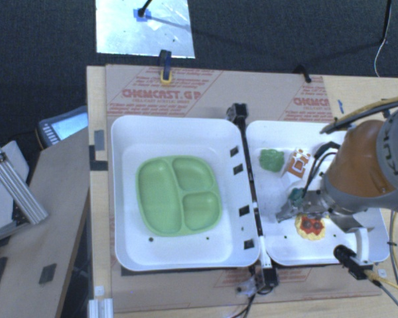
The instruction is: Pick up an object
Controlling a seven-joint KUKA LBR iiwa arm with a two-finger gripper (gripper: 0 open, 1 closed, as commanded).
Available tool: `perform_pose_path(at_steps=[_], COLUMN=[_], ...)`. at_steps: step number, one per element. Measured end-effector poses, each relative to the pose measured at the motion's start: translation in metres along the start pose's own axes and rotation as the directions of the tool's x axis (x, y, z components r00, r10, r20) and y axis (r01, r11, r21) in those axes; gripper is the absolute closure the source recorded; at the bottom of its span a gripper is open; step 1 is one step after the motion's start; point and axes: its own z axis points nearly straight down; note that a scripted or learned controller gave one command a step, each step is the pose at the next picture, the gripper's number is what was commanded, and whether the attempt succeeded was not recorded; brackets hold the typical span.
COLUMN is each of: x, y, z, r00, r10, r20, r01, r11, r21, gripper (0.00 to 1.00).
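- Two shallow white bins side by side on a bench, glossy plastic, rounded corners, split by a dark divider strip (247, 177) with small black clips.
- In the left bin (126, 138): a pale green tray (179, 195), smooth, soft-cornered, moulded into three compartments (one tall on the left, two smaller on the right).
- In the right bin (278, 244): three small objects, clustered toward the middle.
- Far side, near the divider: a green lump (272, 159), rounded, matte, slightly fuzzy at the edges.
- Just right of it, close by: an orange-and-white packet (298, 163), flat, boxy, tilted.
- Nearer the front: a yellow disc with red blotches (310, 227), flat and roundish, lying on the bin floor.
- Reaching in from the right: the arm (368, 164), bulky grey casing with a broad orange band, smooth and cylindrical.
- Low over the right bin: the gripper (297, 207), dark metal with a teal touch, just beside the yellow disc's far-left edge (contact or a small gap, hard to call).
- Claw opening: cannot tell, too small and dark to read; nothing seen clamped between the tips.
- Under both bins: brown cardboard (179, 91) with red print, flat and dull.
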Motion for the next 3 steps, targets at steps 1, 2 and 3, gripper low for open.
perform_pose_path(at_steps=[1,2,3], x=[0.0,0.01,0.012], y=[0.001,0.001,-0.003], z=[-0.012,-0.067,-0.128], r00=[1.0,1.0,1.0], r10=[0.001,-0.005,-0.004], r20=[0.0,-0.003,-0.002], r01=[-0.001,0.005,0.004], r11=[1.0,1.0,1.0], r21=[-0.002,0.003,0.001], gripper=[1.0,1.0,1.0])
